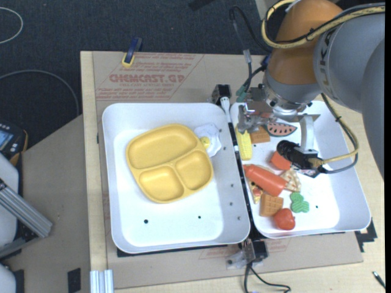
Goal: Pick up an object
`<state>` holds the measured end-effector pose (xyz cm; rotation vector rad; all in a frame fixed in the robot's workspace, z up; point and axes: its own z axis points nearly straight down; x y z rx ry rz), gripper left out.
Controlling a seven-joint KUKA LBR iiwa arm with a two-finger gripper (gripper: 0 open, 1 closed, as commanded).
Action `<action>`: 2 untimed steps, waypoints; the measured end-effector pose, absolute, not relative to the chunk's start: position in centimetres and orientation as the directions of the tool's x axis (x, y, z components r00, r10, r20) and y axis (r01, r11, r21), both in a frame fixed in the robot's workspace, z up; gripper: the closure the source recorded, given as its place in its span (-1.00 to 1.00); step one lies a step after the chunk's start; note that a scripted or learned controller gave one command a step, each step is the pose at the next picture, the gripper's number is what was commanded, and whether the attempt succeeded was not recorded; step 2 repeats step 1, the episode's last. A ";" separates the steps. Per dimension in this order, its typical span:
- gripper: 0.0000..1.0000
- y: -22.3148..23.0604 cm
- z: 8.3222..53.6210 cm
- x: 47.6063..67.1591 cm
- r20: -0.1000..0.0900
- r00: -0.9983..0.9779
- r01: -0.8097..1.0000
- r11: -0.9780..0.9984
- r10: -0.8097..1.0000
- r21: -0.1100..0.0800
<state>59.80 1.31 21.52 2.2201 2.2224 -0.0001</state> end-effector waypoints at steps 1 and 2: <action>1.00 0.9 21.5 59.7 0.000 0.000 1.000 0.000 1.000 -0.001; 1.00 0.9 21.5 59.7 0.000 0.000 1.000 0.000 1.000 -0.001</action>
